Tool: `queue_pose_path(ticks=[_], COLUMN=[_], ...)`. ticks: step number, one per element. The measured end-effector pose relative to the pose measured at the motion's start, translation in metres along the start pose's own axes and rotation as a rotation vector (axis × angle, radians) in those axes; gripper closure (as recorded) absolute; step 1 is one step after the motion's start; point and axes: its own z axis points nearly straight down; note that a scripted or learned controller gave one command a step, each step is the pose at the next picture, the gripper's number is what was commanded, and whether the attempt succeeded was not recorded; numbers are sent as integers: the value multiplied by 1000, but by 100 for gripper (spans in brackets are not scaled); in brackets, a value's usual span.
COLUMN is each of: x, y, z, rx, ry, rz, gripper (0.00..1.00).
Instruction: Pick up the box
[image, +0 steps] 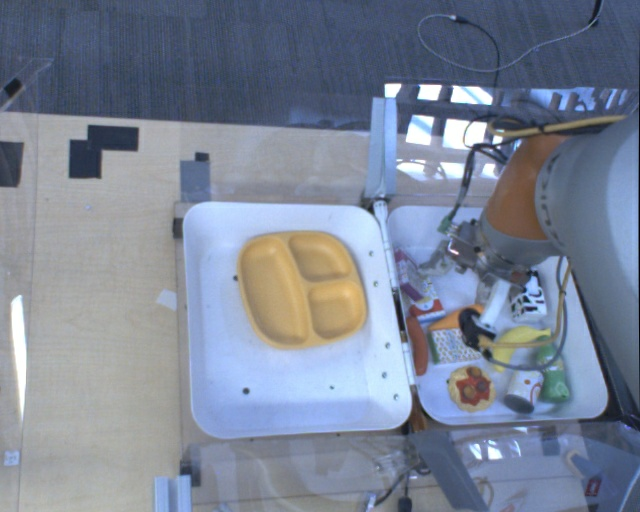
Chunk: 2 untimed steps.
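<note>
Box low in the cluttered bin — gripper not yet on it

Nearest, a round pizza toy lies by the near edge of the cluttered bin. Just beyond it, close to the wall beside the other bin, sits the box. It is small and flat, with a green-and-white checked top and an orange-red side, and a banana crowds it on the arm's side. Farther in, toward the bin's middle, the gripper hangs over the clutter, and I cannot tell whether its claw is open or holds anything. A good pick probably means coming straight down over the box and closing across its narrow sides — clear of the banana and the toy.
</note>
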Motion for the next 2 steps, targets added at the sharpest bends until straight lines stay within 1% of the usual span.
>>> queue_pose_path(ticks=[1, 2], x=[3, 20], y=[3, 38], z=[2, 14], rx=[12, 27], ry=[-2, -19], rz=[223, 439], gripper=[0, 0])
